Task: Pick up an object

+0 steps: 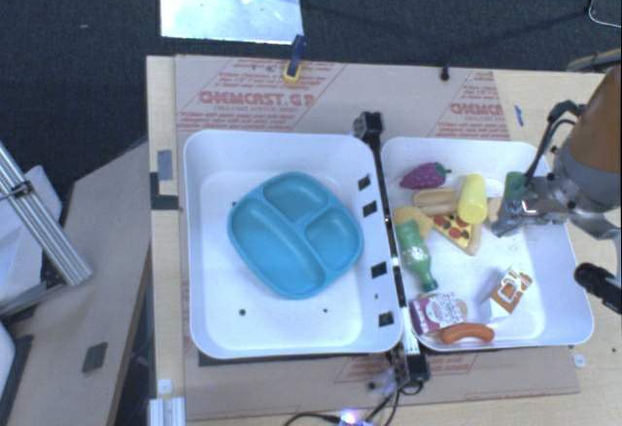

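Toys (458,220) (bright plastic food) in right bin (559,317)

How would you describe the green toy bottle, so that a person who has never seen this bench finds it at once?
Look at the right white bin, the one crowded with toy food. Along its left wall, near the black divider between the bins, lies the green plastic bottle, with its neck pointing towards the front edge. It is the sole green thing there, just left of the pizza slice.

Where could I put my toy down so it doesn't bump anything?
The left bin has bare white floor all around the blue plate, most below it. The right bin is crowded at its left, around the green bottle and pizza slice; bare floor lies below the gripper.
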{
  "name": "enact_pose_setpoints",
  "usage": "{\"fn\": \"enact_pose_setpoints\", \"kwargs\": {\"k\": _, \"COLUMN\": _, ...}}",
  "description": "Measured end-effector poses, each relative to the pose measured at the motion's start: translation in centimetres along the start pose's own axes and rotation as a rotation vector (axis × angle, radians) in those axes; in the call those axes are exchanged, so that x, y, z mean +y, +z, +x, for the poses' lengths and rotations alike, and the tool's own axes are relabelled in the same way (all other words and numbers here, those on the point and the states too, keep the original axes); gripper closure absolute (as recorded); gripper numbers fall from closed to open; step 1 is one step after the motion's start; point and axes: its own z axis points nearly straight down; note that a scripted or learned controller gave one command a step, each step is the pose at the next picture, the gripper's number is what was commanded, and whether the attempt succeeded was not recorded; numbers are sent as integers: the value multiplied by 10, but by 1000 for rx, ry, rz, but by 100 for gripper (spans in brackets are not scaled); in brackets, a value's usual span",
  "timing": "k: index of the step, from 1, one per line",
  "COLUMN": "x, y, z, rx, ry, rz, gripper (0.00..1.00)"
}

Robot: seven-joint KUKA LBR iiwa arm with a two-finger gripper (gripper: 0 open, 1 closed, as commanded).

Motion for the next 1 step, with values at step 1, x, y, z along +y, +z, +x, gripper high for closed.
{"fn": "enact_pose_setpoints", "kwargs": {"k": 1, "x": 47, "y": 12, "z": 25, "rx": 1, "ry": -4, "rz": 2, "gripper": 100}}
